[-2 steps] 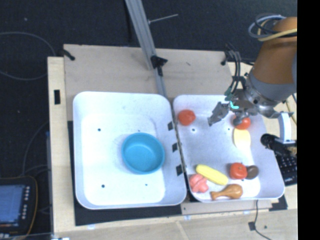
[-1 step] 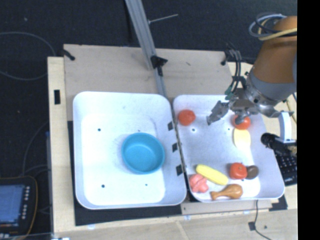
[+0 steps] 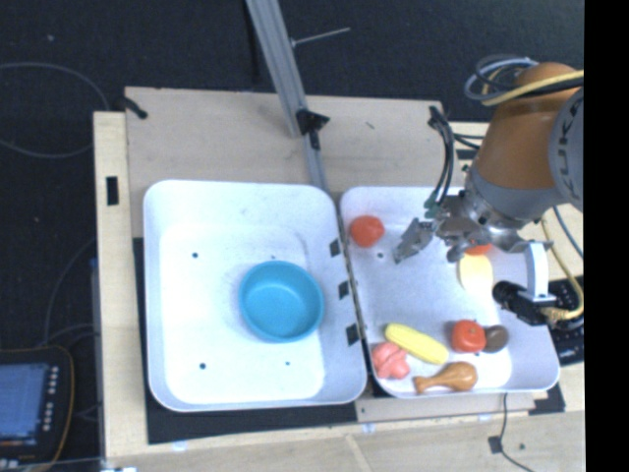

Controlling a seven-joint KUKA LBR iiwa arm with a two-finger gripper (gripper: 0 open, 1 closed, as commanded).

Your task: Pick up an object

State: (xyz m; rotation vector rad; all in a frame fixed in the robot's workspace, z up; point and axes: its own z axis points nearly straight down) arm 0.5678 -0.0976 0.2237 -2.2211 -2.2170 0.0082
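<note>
Six toys fill the right bin (image 3: 393, 293) (one bowl (image 3: 282, 301) left); hand (image 3: 432, 239) state: cannot tell.

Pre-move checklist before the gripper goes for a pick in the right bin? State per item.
1. Gripper is over the right white bin, above bare floor: ok.
2. Nothing held between the open fingers: ok.
3. Nearest target, the round orange-red ball, sits apart from other items near the bin's far left corner: ok.
4. Clustered items at the near edge, the yellow banana-shaped toy, pink lumpy toy and brown drumstick toy, touch or nearly touch: not ok for a clean grasp.
5. Height of fingers above the bin floor: cannot tell.
6. Blue round bowl in the left bin lies out of the path: ok.
</note>
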